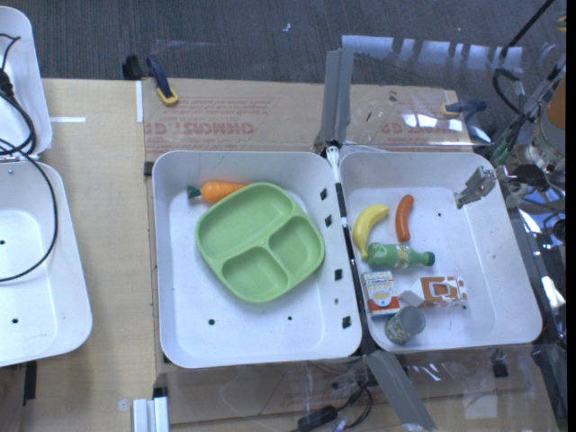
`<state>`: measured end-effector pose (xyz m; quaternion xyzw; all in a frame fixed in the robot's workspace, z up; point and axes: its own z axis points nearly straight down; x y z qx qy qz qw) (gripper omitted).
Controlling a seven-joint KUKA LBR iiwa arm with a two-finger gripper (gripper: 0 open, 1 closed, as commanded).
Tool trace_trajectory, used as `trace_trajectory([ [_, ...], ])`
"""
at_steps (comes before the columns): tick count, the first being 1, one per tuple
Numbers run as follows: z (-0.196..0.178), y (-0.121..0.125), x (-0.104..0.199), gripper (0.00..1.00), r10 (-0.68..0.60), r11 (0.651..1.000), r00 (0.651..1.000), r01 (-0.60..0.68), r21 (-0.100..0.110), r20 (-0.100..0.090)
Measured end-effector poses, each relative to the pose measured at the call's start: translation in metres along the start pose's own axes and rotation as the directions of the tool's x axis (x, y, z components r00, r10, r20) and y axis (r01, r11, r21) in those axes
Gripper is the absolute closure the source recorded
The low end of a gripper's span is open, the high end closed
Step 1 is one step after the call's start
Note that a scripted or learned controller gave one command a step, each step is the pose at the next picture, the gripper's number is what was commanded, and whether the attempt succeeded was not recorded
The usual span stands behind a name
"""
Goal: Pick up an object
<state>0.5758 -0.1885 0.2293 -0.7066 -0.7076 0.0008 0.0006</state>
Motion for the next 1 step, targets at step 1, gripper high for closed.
trace_trajectory([
  [1,0.1381,0.011,0.045,0.0,0.048,0.999,0.999,-0.048,0.0,0.0],
])
